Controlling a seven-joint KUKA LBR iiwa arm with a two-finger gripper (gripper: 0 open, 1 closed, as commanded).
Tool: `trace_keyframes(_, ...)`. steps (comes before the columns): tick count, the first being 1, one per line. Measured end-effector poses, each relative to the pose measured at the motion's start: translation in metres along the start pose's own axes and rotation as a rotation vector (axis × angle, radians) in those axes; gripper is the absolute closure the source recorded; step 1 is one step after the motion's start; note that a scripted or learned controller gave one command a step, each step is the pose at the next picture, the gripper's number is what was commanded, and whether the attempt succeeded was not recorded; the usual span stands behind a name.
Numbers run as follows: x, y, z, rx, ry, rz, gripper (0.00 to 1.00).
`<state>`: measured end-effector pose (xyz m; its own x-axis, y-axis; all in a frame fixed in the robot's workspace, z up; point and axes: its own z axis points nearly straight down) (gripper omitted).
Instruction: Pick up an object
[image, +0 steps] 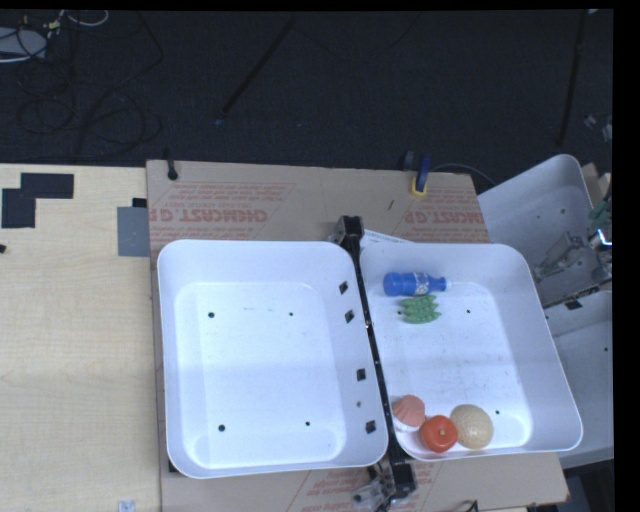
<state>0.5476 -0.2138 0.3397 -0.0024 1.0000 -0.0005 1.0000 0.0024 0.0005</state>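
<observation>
Cardboard lettering under bins, seemingly "GEMCAST", mirrored, blurred.

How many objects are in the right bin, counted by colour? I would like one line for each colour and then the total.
Blue: 1, the blue bottle
Green: 1, the green leafy item
Pink: 1, the pink round item
Red-orange: 1, the red-orange round item
Beige: 1, the beige ball
Total: 5, all in the right bin
</observation>
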Motion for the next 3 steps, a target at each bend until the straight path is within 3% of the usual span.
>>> trace_keyframes(1, 0.000, -0.024, -0.052, -0.002, -0.001, 0.001, 0.00)
trace_keyframes(2, 0.000, -0.036, -0.073, -0.001, 0.000, 0.001, 0.00)
trace_keyframes(3, -0.001, -0.073, -0.119, -0.003, -0.001, 0.005, 0.00)
